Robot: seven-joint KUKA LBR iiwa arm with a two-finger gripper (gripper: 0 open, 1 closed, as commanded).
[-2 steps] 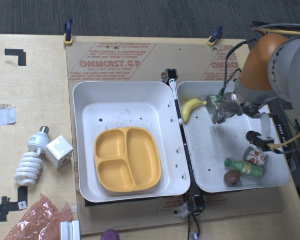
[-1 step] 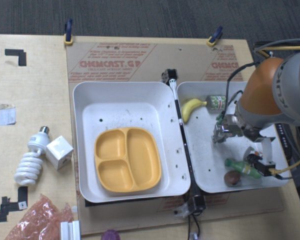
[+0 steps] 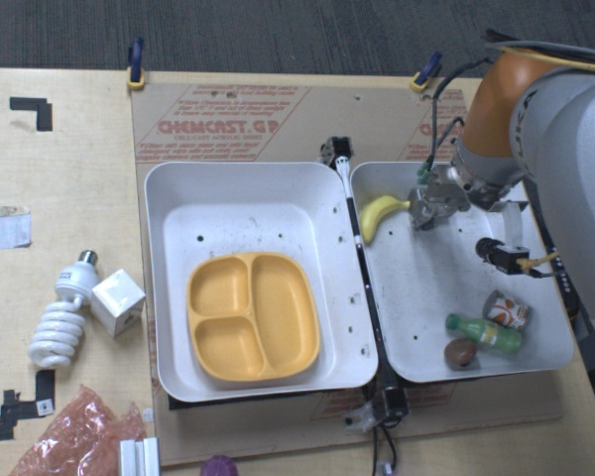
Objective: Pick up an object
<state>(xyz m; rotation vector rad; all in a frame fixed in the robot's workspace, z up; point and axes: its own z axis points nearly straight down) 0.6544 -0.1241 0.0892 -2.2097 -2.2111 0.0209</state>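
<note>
Tool beside banana, its state unclear; bottle, can well apart.

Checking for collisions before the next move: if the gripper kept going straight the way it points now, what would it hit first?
Probably the banana. The gripper points left toward it in the right bin, though height above it is unclear.

A divided plate lay in the left bin, toward its front edge. In the right bin, a banana sat at the back left corner; a bottle, a can and a small round object clustered at the front right corner.
</note>
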